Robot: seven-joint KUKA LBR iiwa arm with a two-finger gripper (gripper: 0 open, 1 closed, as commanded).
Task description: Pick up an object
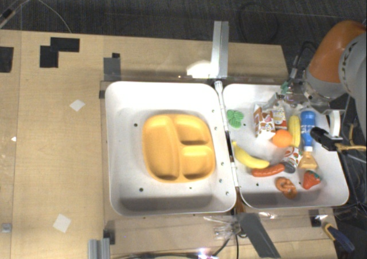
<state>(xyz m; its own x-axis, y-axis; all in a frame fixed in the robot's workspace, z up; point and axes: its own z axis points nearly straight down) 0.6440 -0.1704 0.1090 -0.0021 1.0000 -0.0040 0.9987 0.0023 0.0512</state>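
Overhead, my arm (338, 57) sits at two o'clock above the right bin (330, 197).
Gripper (295, 93) seems near the milk carton (264, 121); finger state I cannot tell.

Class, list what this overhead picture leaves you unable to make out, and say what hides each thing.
- Gripper: the arm is cut off by the right edge, so the fingers' state is unclear.
- Printed carton: its label is too small to read.
- Blue bottle: its lower part is crowded by neighbouring toys.
- Small items beside the red sausage: too small to identify.
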